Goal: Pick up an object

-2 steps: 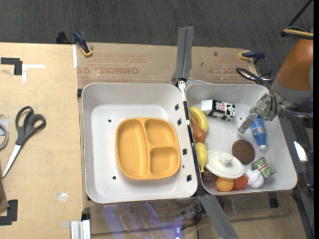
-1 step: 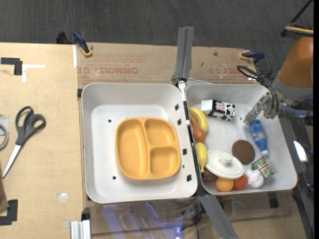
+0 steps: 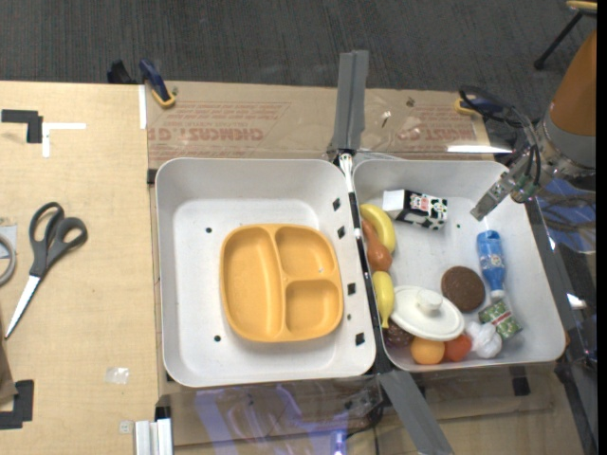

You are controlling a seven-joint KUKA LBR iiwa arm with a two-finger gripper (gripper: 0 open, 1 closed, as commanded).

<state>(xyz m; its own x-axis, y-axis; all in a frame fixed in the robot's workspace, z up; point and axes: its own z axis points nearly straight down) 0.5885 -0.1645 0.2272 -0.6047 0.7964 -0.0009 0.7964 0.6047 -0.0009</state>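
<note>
The right bin [image 3: 531, 226] holds several objects. Two bananas [image 3: 377, 224] [image 3: 383, 294] lie along its left wall, with a reddish fruit [image 3: 378, 252] between them. A black-and-white cow-patterned box [image 3: 423, 209] lies near the back, and a blue bottle [image 3: 489, 260] and a brown disc [image 3: 463, 287] lie to the right. At the front are a white lidded dish [image 3: 428, 314], an orange [image 3: 427, 352], a tomato [image 3: 457, 347] and a green carton [image 3: 503, 321]. My gripper [image 3: 495, 197] hangs over the bin's back right corner, above and apart from the bottle, holding nothing that I can see.
The left bin [image 3: 190, 207] holds a yellow divided plate [image 3: 282, 281]. Scissors [image 3: 43, 245] lie on the wooden bench at far left. A blue clamp [image 3: 156, 81] sits at the back left. The arm's orange band [image 3: 580, 93] is at the right edge.
</note>
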